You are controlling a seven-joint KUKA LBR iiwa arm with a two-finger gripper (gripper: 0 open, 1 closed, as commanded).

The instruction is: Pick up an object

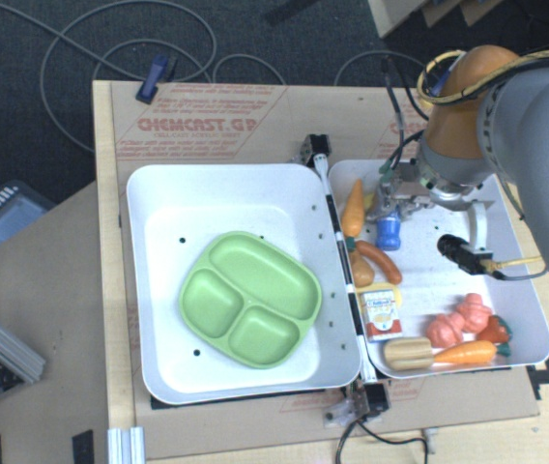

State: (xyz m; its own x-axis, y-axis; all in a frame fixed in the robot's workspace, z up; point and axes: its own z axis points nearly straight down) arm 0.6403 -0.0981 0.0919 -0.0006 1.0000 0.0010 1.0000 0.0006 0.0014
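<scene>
Hanging over the right bin (535, 329) near its twelve o'clock end, the gripper (391, 209) sits directly above a small blue cylinder (389, 232), likely its target; whether the fingers are released or clenched I cannot tell. Toy food crowds this bin for picking: two carrots, one sausage (379, 260), one carton (381, 312), one pink cluster (458, 320). One green divided plate (249, 299) lies in the left bin (149, 259).
</scene>
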